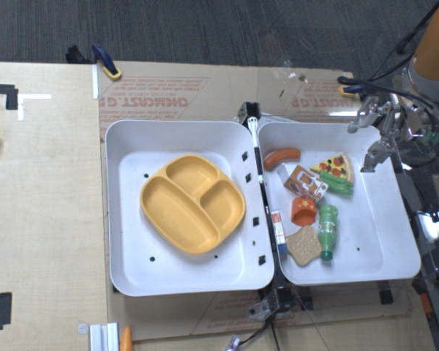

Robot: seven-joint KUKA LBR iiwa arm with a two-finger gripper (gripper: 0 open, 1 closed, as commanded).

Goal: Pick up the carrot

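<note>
My gripper [380, 134] hangs over the far right corner of the right bin [395, 262]. Its metal fingers look spread, with nothing between them. The carrot [304, 210], a short orange piece, lies near the middle of that bin, well apart from my gripper. Just above it sits a small brown-and-white packet [305, 182], and touching it on the right stands a green bottle [328, 231]. A slice of brown bread [304, 247] lies just below the carrot. Farther back, a red sausage [282, 157] rests near the bin's left wall, and a pizza slice [336, 168] lies on a green vegetable [339, 186]. The left bin [124, 269] holds a yellow divided plate [193, 202]. Both bins sit on the cardboard-covered surface [168, 97].
</note>
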